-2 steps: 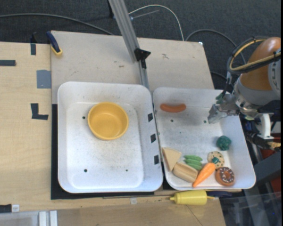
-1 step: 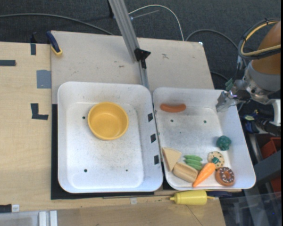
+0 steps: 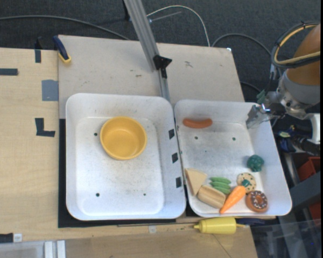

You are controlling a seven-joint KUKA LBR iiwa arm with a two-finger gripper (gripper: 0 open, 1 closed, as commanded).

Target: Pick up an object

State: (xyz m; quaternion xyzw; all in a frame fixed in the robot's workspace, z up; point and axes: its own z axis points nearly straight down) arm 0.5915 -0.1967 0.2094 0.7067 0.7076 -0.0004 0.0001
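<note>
Camera view: arm sits at the right edge, orange band up top, wrist over the upper right corner of the right bin. Hand hangs at that bin's top right rim; can't tell how wide it is, nothing visibly in it.

Right bin contents:
- sausage near the top rim, lying flat, well apart from the rest and nearest the hand
- green broccoli-like piece by the right wall, on its own
- cluster in the bottom right corner: cheese-coloured wedge, bread roll, green pea pods, carrot, small round cookie, chocolate donut
- carrot lies slanted against the roll and just beside the donut; pods sit between wedge and cookie, touching or nearly so. Tight pack, neighbours crowd every piece there.

Left bin: yellow bowl upright in the upper middle, away from the walls.

Around the bins:
- grey metal rail runs down from the top to the gap between the bins, black clamp at its lower part
- yellow mustard bottle lying on the tabletop just below the right bin's front rim
- blue-and-yellow clip at the grey mat's upper left corner
- cables looping over the dark floor behind.
</note>
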